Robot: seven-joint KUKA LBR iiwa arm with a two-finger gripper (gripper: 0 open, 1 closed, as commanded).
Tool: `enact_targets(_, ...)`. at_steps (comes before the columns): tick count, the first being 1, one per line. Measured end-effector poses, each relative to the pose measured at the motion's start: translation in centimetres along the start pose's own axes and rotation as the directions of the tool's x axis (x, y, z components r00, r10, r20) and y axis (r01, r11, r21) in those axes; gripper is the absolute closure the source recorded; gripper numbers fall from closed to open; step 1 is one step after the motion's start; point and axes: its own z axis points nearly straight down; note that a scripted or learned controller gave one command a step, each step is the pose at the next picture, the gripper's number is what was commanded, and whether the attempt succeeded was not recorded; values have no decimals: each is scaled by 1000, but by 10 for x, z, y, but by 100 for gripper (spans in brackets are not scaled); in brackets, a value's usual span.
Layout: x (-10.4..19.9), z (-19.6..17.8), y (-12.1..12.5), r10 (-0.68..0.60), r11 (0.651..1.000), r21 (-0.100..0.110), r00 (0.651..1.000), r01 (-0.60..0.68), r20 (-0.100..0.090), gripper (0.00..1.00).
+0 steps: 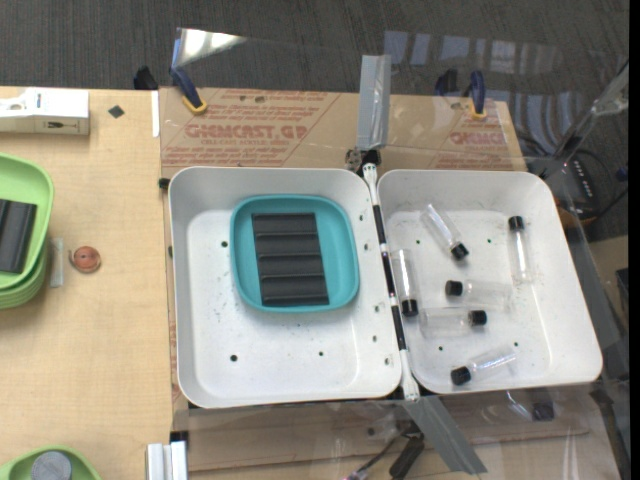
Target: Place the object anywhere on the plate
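Observation:
A teal plate [243,268] with a dark ribbed insert [290,258] lies in the left white bin [200,348]. The right white bin [560,348] holds several clear plastic tubes with black caps. One tube [442,230] lies slanted near the top, another tube [405,283] lies along the left wall, and a third tube [483,366] rests near the front.
A green tray [30,193] sits at the left edge of the wooden bench, with a small orange disc [86,258] beside it. A white box [45,111] lies at the back left. Cardboard with clamps [186,88] stands behind the bins.

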Motion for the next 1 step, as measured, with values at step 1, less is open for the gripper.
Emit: enact_targets(1, 5, -16, 16, 94, 996, 0, 996, -94, 0, 0)
